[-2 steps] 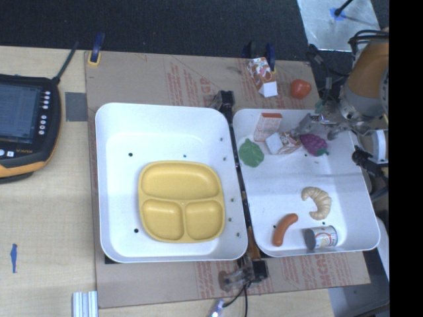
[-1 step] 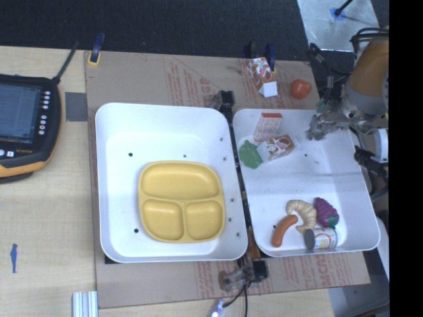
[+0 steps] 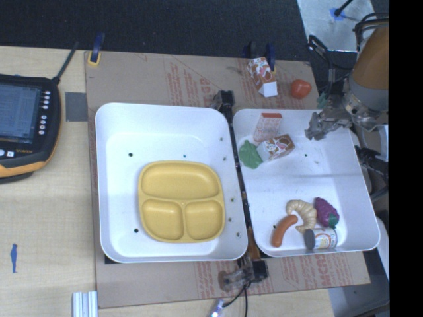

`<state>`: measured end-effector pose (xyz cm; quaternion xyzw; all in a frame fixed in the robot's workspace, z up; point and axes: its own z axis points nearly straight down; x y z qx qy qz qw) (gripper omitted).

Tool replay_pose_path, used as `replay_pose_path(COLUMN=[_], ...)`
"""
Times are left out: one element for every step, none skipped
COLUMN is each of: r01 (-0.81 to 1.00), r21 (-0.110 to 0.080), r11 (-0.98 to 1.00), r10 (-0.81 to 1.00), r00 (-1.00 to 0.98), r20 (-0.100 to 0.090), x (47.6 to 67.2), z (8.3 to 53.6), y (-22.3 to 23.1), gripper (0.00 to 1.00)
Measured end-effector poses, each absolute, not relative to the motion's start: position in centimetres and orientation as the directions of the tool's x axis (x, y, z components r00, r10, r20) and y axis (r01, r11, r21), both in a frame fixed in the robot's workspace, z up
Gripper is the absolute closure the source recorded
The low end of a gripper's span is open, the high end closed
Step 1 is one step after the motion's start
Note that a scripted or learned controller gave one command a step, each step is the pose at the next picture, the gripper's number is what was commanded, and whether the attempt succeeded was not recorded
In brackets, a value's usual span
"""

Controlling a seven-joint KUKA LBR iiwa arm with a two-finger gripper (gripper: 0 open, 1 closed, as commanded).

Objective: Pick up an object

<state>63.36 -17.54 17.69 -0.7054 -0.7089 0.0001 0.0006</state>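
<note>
Bench: cardboard sheet [image 3: 165, 78] under two white bins, side by side; a pendant with a screen [image 3: 23, 124] sits at your far left.
Left bin [image 3: 112, 131]: you see one yellow divided tray [image 3: 180, 200] lying flat.
Right bin [image 3: 344, 177]: green piece [image 3: 250, 154] touching a small carton [image 3: 276, 146], another carton [image 3: 268, 125] just behind; near the front — sausage [image 3: 284, 230], croissant [image 3: 302, 211], purple grapes [image 3: 325, 211], tipped can [image 3: 321, 240].
Behind the bins: red tomato [image 3: 301, 88], small box [image 3: 262, 75].
Gripper [image 3: 316, 129]: over the right bin's back edge — whether it is released or clenched, you cannot tell; nothing seen in it.
</note>
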Motion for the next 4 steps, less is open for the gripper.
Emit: replay_pose_path(r01=[1.000,1.000,1.000,1.000], r21=[-0.005,-0.003,-0.001,-0.005], r11=[0.004,0.007,0.005,0.007], r10=[1.000,1.000,1.000,1.000], r00=[-0.004,-0.007,-0.005,-0.007], r20=[-0.001,-0.001,-0.001,-0.001], x=[59.4,59.3,58.2,56.2], z=[17.2,19.4,22.1,19.8], y=[-14.9,-9.4,-8.2,-4.2], gripper=[1.00,1.00,1.00,1.00])
